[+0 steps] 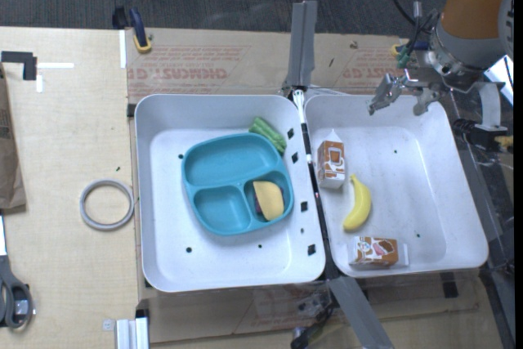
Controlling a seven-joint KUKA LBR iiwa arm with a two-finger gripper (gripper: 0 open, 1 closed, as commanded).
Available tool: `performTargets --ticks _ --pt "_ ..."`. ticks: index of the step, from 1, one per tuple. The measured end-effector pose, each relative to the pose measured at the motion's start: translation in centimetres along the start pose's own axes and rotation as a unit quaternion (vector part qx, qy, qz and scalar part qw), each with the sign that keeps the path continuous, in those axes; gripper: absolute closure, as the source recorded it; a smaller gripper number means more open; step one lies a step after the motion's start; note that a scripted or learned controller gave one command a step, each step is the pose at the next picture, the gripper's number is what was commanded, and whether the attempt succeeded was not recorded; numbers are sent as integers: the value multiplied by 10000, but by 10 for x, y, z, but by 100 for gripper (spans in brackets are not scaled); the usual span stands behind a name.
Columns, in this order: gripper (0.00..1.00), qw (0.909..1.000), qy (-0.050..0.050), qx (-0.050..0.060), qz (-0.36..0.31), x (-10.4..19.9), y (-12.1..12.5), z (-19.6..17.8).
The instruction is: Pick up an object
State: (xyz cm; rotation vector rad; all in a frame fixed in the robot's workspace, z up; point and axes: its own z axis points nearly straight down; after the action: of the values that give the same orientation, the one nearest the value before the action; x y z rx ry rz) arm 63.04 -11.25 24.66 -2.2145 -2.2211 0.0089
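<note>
Banana [357, 203] lies between two cartons [330, 163], tool [403, 98] above.

Two bins sit side by side on the desk [65, 127]. The left bin [155, 257] holds a tray [212, 167] at centre frame, with a sponge [270, 199] in the tray's lower right compartment. The right bin [458, 241] holds a carton [330, 162] at its left wall, a banana [357, 203] just right of it, and a second carton [377, 252] below. A ring [106, 203] lies on the desk at left

Pale wooden surface [65, 143], two white bins [155, 200] side by side, tape ring [107, 203] left of them, scissors [11, 298] at left edge
</note>
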Motion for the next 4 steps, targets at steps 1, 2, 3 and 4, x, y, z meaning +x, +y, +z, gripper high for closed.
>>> performTargets --ticks 1,2,3,4 --pt "0 10000 -1 -4 -63 9 -15 -1" --pt "0 9999 -7 -6 138 9 -11 -87" --pt "0 9991 2 -3 -413 11 -9 92" --pt "0 9977 -3 -111 -661 15 -44 135"
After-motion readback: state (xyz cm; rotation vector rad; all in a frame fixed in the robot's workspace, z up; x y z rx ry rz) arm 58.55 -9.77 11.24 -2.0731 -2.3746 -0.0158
